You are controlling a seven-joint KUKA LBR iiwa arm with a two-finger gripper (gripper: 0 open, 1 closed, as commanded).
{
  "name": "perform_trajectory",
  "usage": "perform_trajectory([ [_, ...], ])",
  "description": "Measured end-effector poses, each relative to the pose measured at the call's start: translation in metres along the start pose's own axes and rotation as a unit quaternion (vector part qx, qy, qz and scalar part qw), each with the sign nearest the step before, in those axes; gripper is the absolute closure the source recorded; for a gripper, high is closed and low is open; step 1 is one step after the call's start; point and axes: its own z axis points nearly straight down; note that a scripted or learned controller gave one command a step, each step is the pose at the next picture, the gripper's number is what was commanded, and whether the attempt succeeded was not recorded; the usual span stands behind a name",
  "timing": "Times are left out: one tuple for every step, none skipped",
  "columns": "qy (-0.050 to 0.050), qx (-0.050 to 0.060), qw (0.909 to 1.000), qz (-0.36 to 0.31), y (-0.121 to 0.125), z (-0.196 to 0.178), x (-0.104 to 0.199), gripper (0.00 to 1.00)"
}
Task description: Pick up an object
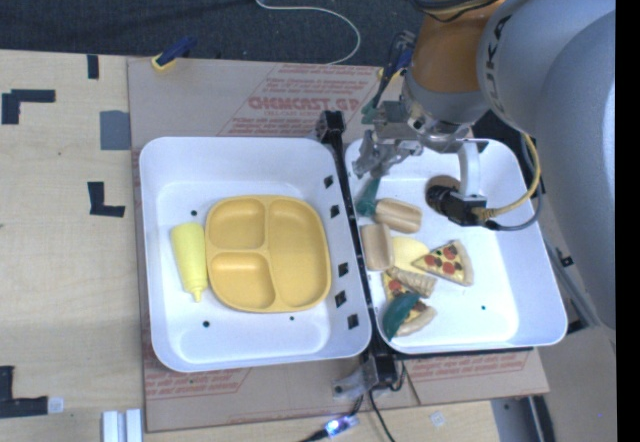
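The right bin (500, 315) holds several toy foods. A tan bread roll (398, 216) lies near its left wall, with a tan block (375, 246) and a pale yellow wedge (410, 252) below it. A pizza slice (448, 262) lies toward the middle. A teal and tan piece (405, 313) rests near the front. A small teal object (367, 198) lies by the dividing wall. My gripper (372, 162) hangs over the bin's back left corner, just above that teal object and up-left of the bread roll.
The left bin (160, 170) holds a yellow divided plate (268, 253) and a yellow squeeze bottle (189, 258) to its left. The black divider (345, 230) runs between the bins. The arm's grey body and its black cable (470, 205) overhang the right bin's back right.
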Motion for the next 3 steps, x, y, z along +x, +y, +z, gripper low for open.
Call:
perform_trajectory([
  [-0.001,0.001,1.0,0.001,0.006,0.008,0.047,1.0],
  [-0.001,0.001,1.0,0.001,-0.004,0.011,0.103,1.0],
  [-0.001,0.001,1.0,0.003,0.004,0.011,0.106,1.0],
])
